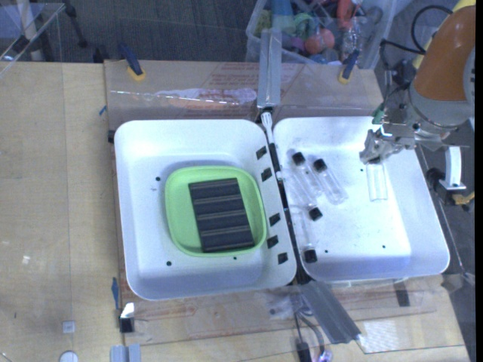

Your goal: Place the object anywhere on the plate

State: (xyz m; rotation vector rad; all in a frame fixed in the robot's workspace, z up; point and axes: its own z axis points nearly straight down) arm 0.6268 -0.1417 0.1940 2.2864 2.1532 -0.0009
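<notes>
Arm over right bin, plate waiting

We see vials [321, 178] unplaced; green plate [175, 216] bears a black block; the jaws' [375, 148] state we cannot tell.

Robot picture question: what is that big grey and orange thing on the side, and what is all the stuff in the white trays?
That grey and orange thing is a robot arm. It reaches in from the right of the picture. At its end is a gripper, a little hand with two fingers for picking things up.

The picture comes from one camera fixed above the bench, looking down at a slant.

On the bench are two shallow white trays, called bins. The left bin holds a green plate with a dark ridged block lying on it. The right bin holds small clear tubes with black caps, lying loose near its left side.

The gripper hangs over the right bin, near its far right corner. I cannot see anything between its fingers, and they are too blurry to tell more.

Behind the bins sits a clear box of colourful toys.
</notes>
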